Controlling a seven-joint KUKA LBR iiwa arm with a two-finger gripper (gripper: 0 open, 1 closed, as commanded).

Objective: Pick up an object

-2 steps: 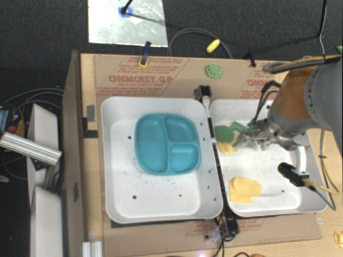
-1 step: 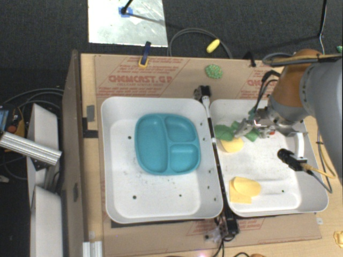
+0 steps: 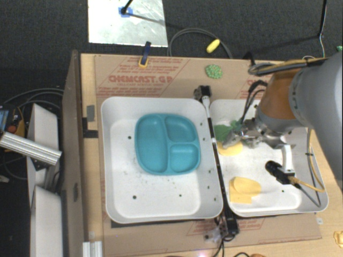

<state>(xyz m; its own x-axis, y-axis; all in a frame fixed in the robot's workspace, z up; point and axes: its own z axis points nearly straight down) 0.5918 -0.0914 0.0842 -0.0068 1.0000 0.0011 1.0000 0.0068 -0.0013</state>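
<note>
The bench (image 3: 134, 74) spreads out under everything, its brown top printed with red lettering along the far edge. On it sit two shallow white bins side by side. The left bin (image 3: 120, 191) carries a teal divided plate (image 3: 167, 143), lying flat near its middle with three compartments showing. The right bin (image 3: 270, 199) is the busy one.

The grey arm (image 3: 308, 92) comes in from the right, orange band above the wrist, and leans down over the right bin's far left corner. The gripper (image 3: 231, 138) is low there, its metal tip right by the bin's left wall. Whether the fingers are spread or closed, I cannot tell from here.

Just under that tip lies a pale yellow object (image 3: 230, 150), touching or nearly touching it, with a green object (image 3: 225, 129) just beside on the far side. Nothing is visibly between the fingers.

Toward the right bin's near left corner sits a second yellow object (image 3: 245, 190), well apart from the gripper.

Smaller still: a green dotted disc (image 3: 214, 71) on the bench's far edge.
</note>
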